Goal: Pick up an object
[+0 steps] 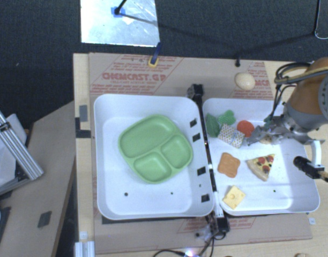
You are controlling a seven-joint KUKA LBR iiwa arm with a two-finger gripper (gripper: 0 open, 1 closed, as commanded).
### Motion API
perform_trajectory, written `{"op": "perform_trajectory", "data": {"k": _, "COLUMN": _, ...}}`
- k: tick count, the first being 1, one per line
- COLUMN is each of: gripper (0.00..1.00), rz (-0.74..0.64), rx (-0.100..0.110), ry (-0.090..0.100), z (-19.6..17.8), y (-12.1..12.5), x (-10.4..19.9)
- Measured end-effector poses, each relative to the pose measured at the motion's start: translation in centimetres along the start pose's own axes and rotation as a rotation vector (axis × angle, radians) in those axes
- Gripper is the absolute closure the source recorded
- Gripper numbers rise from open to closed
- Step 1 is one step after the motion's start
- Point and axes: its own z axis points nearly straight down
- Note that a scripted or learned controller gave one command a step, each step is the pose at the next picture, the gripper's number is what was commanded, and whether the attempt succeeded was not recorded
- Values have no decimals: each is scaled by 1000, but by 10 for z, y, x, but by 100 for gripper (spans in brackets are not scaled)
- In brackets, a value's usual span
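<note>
My gripper [259,136] reaches in from the right and hangs low over the upper middle of the right bin [292,197]. Its tip is just right of a red tomato-like piece [245,126] and a white speckled block [231,136]. A small pale thing shows right beneath the tip; what it is stays unclear. A pizza slice [261,165] lies just below the gripper. Further left sit a green leafy piece [220,121] and an orange cracker [229,165]. A yellow cheese piece [234,197] lies near the front.
The left bin [107,197] holds a green divided plate [155,148]. A black divider [204,143] separates the two bins. A pale egg-shaped object [244,80] rests on the cardboard behind the right bin.
</note>
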Motion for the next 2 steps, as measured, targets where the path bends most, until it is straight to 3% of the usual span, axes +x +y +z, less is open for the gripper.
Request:
{"op": "perform_trajectory", "data": {"k": 1, "gripper": 100, "rz": -2, "rx": -5, "ry": -2, "z": -13, "y": 2, "x": 0}}
{"op": "perform_trajectory", "data": {"k": 2, "gripper": 100, "rz": 0, "rx": -8, "ry": -2, "z": -62, "y": 12, "x": -6}}
